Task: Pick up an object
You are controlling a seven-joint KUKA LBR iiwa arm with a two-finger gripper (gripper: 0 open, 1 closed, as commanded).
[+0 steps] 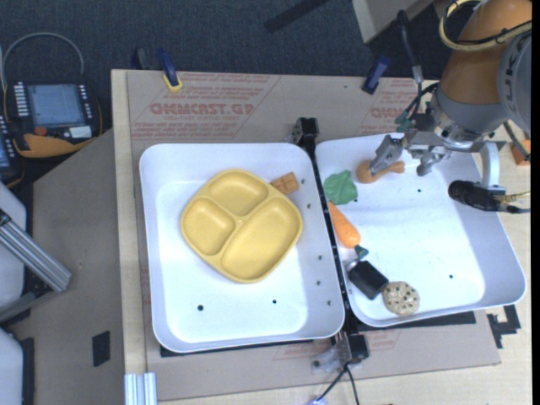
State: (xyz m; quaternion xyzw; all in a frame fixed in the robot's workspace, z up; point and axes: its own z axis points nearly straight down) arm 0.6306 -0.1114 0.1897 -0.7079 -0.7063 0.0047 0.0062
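**While the fingers stand apart, a tan piece is found at one fingertip**

Where the arm (485, 49) is brought in from 3 o'clock, the gripper (404, 165) is seen low over the 12 o'clock end of the white bin (447, 251) on the 3 o'clock side of the bench. Its two fingers (387, 152) are spread apart, and nothing is seen clamped between them. A small tan piece (375, 171) is laid on the bin floor at the fingertip toward 9 o'clock. Whether that tip is touching it cannot be told.

A crumpled green piece (340, 186) is found at 9 o'clock of the tan piece, close to the wall shared by the two bins. Just beside it, at its 6 o'clock, an orange carrot-shaped piece (343, 224) is laid along that wall. Further toward 6 o'clock a black block (367, 278) is set at a slant, and a round speckled biscuit (400, 297) is placed just beside it at its 4 o'clock.

In the other bin (160, 251), on the 9 o'clock side, a yellow divided plate (242, 224) with three compartments is laid flat near the middle. A small brown block (285, 182) is seen at the plate's 1 o'clock, against its rim.

Both bins are carried on a cardboard sheet (211, 108) printed in red, and a blue clamp (171, 66) is fixed at its 12 o'clock edge
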